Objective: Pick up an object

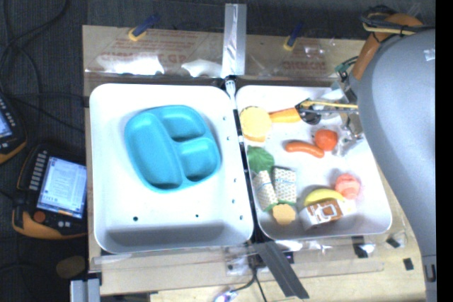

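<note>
- The grey arm (pixel 407 124) reached in over the right edge of the right bin (pixel 375 226) and hid part of that edge.
- The gripper (pixel 347 131) hung low over the bin's far right corner. How its jaws stood could not be told.
- A red tomato (pixel 325 138) lay just beside the gripper, on the side toward the bin's middle. It was the object closest to the gripper.
- A red sausage (pixel 303 147) lay just left of the tomato, close to it; whether they touched could not be told.
- An orange carrot (pixel 283 114) lay near the far edge. One end met a round yellow bun (pixel 255 122) in the far left corner.
- A green leafy piece (pixel 260 158) sat against the left edge, just nearer than the bun.
- Two patterned packets lay side by side near the left edge, one slim (pixel 265 189) and one squarer (pixel 285 182), the slim one touching the green piece.
- A small yellow block (pixel 284 213) sat near the near edge, just below the packets.
- A banana (pixel 322 194) rested against the top of a small white-and-orange carton (pixel 324 212) at the near edge, right of the middle.
- A pink round fruit (pixel 347 185) lay just beside the banana's right end.
- The left bin (pixel 106 223) held a blue divided plate (pixel 170 145), set closer to its far edge than to its near one.
- The two bins stood side by side on the bench (pixel 95 46), meeting along their shared edge.
</note>
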